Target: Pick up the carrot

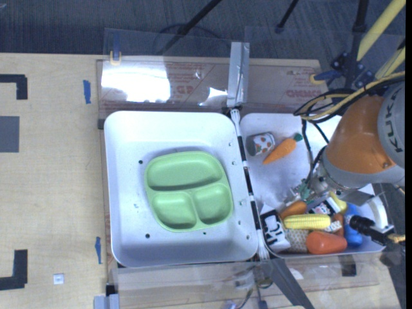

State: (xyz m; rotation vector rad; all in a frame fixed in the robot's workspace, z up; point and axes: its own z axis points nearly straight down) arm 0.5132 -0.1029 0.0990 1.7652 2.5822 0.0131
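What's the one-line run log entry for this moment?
task: pick up carrot | orange toy carrot: lying free, right white bin, far end | gripper: above toy pile, near end | green divided plate: left bin

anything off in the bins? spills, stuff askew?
No spills or damage. The carrot lies apart at the back of the right bin, beside a small white item. The other toys, including the corn, are crowded at its front, where the claw is.
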